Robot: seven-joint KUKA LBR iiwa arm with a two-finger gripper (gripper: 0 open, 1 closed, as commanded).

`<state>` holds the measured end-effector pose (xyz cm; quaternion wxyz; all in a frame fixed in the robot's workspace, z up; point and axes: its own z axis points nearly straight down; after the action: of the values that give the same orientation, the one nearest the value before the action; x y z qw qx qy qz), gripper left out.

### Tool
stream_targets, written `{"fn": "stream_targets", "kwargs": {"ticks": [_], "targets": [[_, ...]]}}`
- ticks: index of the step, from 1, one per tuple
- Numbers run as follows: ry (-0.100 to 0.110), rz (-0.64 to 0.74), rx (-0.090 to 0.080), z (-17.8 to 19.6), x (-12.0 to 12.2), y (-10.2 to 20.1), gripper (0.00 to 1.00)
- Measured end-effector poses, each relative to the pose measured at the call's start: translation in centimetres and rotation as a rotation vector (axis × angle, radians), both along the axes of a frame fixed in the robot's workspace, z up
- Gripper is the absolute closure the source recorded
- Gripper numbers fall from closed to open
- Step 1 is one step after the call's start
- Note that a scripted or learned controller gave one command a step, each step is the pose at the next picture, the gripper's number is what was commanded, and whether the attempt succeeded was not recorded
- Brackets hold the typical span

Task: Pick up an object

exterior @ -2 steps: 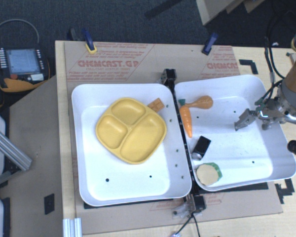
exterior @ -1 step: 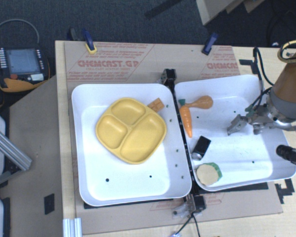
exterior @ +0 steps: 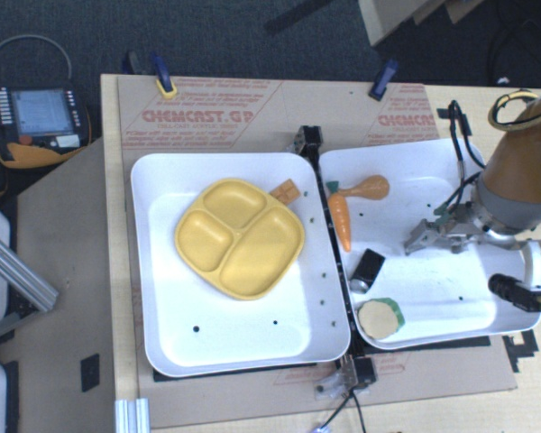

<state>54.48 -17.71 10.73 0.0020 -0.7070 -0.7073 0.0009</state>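
Bench surface: brown board (exterior: 252,106) printed in red under two white bins. Left bin (exterior: 153,269) holds a yellow divided plate (exterior: 239,237). In the right bin (exterior: 415,318), the gripper (exterior: 428,235) hangs released, grasping nothing; the carrot (exterior: 341,221) lies near the shared wall. Dark floor surrounds.

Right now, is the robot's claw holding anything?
Gripper: low over the right bin, nothing between its fingers. Open or closed cannot be told from this view.
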Motion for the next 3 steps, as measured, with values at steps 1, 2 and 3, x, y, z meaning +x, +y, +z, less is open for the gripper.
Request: {"fn": "stream_targets", "kwargs": {"ticks": [1, 2, 3], "targets": [[-0.007, -0.001, -0.004, 1.3, 0.1, -0.1, 1.0], [-0.012, 0.001, -0.005, 7.7, 0.8, -0.3, 1.0], [-0.012, 0.001, -0.005, 13.0, 0.4, 0.5, 1.0]]}}
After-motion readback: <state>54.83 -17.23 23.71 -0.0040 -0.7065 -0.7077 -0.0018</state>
